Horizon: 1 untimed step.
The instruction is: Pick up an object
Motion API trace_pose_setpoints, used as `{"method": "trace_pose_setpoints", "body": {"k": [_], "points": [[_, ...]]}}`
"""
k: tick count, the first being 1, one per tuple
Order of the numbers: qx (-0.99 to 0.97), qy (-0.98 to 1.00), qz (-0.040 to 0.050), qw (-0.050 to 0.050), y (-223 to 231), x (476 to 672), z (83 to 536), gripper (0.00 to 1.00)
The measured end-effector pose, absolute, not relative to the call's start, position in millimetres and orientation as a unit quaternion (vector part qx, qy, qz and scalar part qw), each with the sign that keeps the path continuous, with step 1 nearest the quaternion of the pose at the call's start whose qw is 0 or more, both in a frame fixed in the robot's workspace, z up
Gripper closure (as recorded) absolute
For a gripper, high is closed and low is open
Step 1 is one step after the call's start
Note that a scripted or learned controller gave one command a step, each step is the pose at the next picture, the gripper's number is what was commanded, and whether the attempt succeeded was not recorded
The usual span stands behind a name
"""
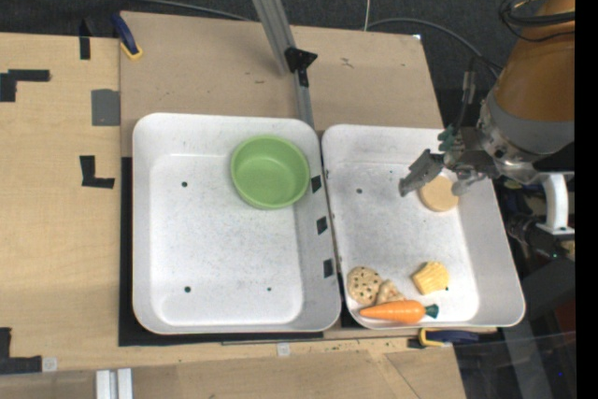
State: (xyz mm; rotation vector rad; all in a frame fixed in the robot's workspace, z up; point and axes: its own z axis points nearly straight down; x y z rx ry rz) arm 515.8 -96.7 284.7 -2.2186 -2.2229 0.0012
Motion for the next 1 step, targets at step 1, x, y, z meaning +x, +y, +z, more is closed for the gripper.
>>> {"method": "trace_pose_setpoints", "body": {"k": [1], "points": [[-0.706,-0.708,0.0004,0.000,-96.9,515.8,284.7,0.00]]}}
